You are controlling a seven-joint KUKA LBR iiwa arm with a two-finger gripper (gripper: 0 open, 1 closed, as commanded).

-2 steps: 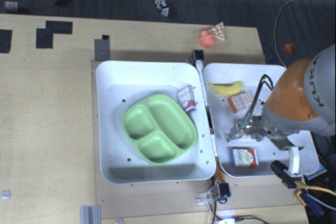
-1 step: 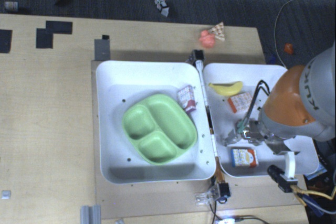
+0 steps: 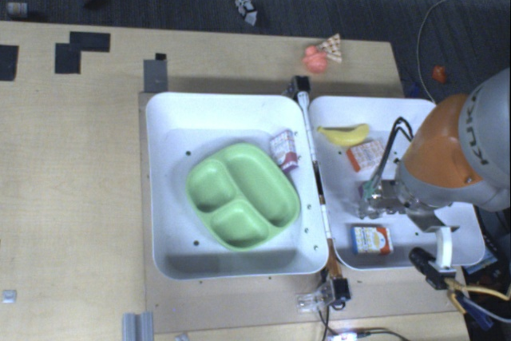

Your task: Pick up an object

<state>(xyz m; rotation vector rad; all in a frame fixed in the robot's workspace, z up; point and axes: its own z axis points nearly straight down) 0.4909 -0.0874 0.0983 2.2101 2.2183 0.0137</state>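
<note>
My gripper [image 3: 370, 202] hangs low over the middle of the right bin [image 3: 342, 200], at the end of the grey arm with the orange band [image 3: 439, 154]. A yellow banana [image 3: 345, 135] lies at the bin's back left, with an orange and white packet [image 3: 366, 155] just in front of it. A small orange carton [image 3: 371, 239] lies near the front wall, just below the gripper. In the left bin [image 3: 164, 172] sit a green divided plate [image 3: 242, 194] and a small red and white packet [image 3: 284, 149]. The arm's body hides the right half of the right bin.
A pink toy [image 3: 317, 58] lies on the bench behind the bins. A black cable [image 3: 394, 141] loops up from the wrist. A clamp and wires [image 3: 327, 295] sit at the front edge between the bins. Wide bare bench lies to the left.
</note>
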